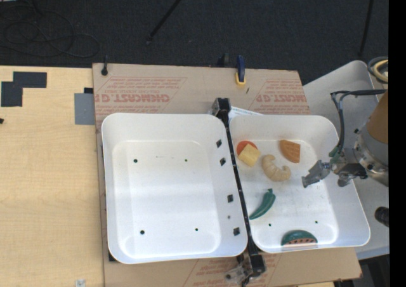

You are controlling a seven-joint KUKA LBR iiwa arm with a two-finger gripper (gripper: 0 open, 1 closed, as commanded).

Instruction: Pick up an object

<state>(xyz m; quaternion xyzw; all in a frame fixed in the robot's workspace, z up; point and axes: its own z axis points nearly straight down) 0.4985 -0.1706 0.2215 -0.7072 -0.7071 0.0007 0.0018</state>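
Note:
The right bin holds several small items. A red and yellow piece lies near its left wall, with an orange wedge to its right. A pale beige curled piece sits between and below them. A green pepper lies lower left, and a watermelon slice rests at the front wall. My gripper hangs over the right half of this bin, right of the beige piece, with nothing seen between its fingers.
The left bin sits beside the right one, parted by a black clamp rail. Both rest on a cardboard sheet. The arm's wrist and cables come in over the right rim.

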